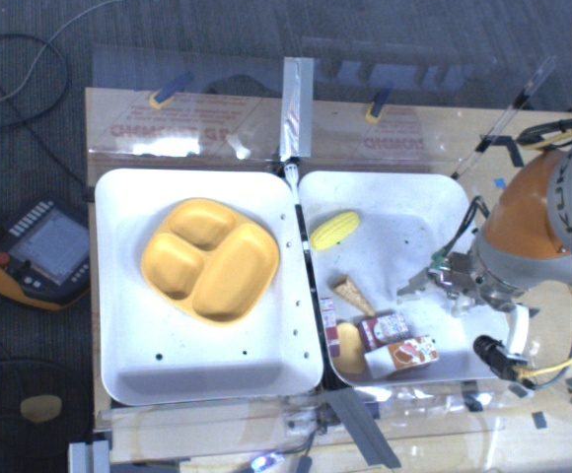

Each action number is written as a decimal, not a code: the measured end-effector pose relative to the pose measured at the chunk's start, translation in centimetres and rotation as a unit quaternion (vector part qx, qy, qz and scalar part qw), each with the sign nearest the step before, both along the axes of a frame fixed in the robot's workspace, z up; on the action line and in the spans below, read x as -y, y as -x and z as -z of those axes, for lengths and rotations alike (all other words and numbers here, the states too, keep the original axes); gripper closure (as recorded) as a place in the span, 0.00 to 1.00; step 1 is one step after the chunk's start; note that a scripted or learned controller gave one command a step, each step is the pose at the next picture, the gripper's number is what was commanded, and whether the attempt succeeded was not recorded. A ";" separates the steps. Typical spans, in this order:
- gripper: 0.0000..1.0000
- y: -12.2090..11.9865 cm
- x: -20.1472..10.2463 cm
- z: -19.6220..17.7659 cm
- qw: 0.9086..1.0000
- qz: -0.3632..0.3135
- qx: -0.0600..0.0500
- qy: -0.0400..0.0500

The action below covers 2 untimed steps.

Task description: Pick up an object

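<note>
The right bin (385, 187) holds a yellow corn cob (333, 229) near its left wall. A tan cone (352, 295) lies below it. At the front sit a brown carton (383, 327), a red and white carton (409, 354) and a round yellow piece (348, 347). My gripper (442, 278) hangs over the right part of this bin, to the right of the cone and above the cartons, with nothing seen in it. The arm's orange band (531, 212) is just beyond it.
The left bin (118, 294) bears a yellow three-part plate (209, 258). A metal divider strip (297, 116) stands behind the two bins. A handheld pendant (32, 254) lies on the floor at the left. Cables and a black connector (493, 353) hang by the wrist.
</note>
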<state>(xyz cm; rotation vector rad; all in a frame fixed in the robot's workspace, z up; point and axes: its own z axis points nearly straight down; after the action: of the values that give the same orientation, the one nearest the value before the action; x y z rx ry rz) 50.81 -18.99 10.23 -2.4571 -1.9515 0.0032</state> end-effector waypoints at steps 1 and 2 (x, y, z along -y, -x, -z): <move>0.00 -2.3 -6.6 -7.5 1.000 -0.002 0.001 0.001; 0.00 1.9 -4.8 1.2 1.000 -0.020 0.008 0.002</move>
<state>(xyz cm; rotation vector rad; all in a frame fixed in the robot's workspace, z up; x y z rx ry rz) 48.88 -14.17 9.01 -2.4262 -2.0088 -0.0127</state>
